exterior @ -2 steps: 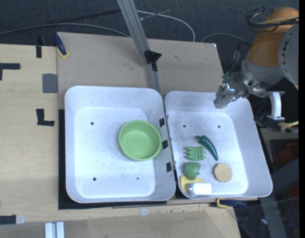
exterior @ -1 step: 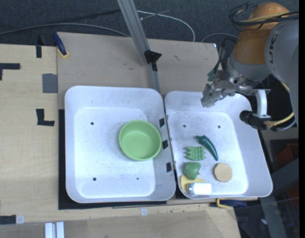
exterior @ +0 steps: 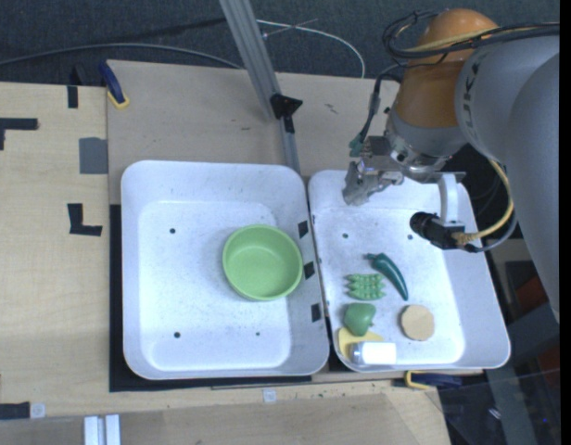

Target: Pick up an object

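Note:
My gripper [exterior: 361,190] hangs over the far left corner of the right bin [exterior: 471,290], well away from the objects. Nothing shows between its fingers. Toward the bin's near side lie a dark green pepper [exterior: 388,272], a light green ridged piece [exterior: 364,286], a green rounded piece [exterior: 359,318], a tan round cookie-like disc [exterior: 417,323] and a yellow-and-white item [exterior: 369,351] at the near edge. A green bowl [exterior: 261,262] sits in the left bin [exterior: 165,248].
A grey pole [exterior: 253,49] slants down from the top to the gap between the bins. The arm's grey body and orange band [exterior: 443,72] fill the upper right. Black cables and a connector [exterior: 438,230] hang over the right bin's far side.

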### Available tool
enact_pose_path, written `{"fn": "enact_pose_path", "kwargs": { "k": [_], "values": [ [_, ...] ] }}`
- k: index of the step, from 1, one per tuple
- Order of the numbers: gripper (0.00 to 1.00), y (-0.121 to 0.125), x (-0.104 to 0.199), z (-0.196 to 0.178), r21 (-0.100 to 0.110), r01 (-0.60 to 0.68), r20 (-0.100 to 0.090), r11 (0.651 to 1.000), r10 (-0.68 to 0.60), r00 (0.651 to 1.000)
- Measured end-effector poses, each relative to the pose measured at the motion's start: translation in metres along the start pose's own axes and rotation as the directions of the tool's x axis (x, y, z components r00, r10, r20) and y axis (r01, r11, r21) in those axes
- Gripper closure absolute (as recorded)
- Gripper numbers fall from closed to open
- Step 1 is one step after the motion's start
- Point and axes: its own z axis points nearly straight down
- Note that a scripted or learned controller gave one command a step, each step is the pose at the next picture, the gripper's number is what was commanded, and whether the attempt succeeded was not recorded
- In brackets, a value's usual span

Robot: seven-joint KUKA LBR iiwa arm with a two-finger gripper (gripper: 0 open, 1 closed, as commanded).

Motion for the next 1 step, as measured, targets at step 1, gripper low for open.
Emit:
{"fn": "enact_pose_path", "kwargs": {
  "k": [1],
  "values": [
    [1.0, -0.0066, 0.0557, -0.0138, -0.002, 0.001, -0.001, 1.0, -0.001, 1.0]
  ]
}}
